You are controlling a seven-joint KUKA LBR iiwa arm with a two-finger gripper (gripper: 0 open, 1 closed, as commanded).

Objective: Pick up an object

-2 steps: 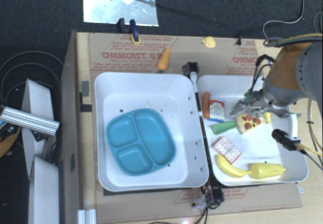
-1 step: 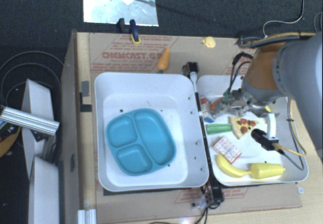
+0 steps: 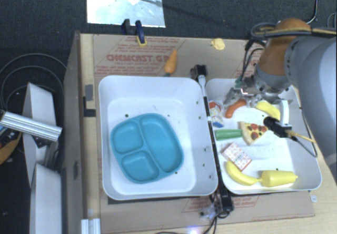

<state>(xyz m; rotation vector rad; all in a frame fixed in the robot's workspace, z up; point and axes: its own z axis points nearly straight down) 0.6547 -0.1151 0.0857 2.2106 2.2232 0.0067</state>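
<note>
Over the right white bin [image 3: 308, 175] the grey arm with its orange band [image 3: 281, 51] bends down from the right side. Its gripper [image 3: 241, 93] hangs low at the far left corner of that bin, right above a small orange-red sausage toy [image 3: 235, 107]. The tips look close to the sausage, but I cannot tell how the pincer is set.

Near the sausage lie a yellow banana piece [image 3: 267, 109], a pizza slice toy [image 3: 253, 132] and a green stick [image 3: 227, 134]. Closer to the front edge of that bin sit a red and white checked packet [image 3: 237, 156], a whole yellow banana [image 3: 240, 174] and a yellow corn-like toy [image 3: 278, 177].

Left of that bin is the other white bin [image 3: 113, 96], holding a blue plastic tray with three parts [image 3: 146, 147].
</note>
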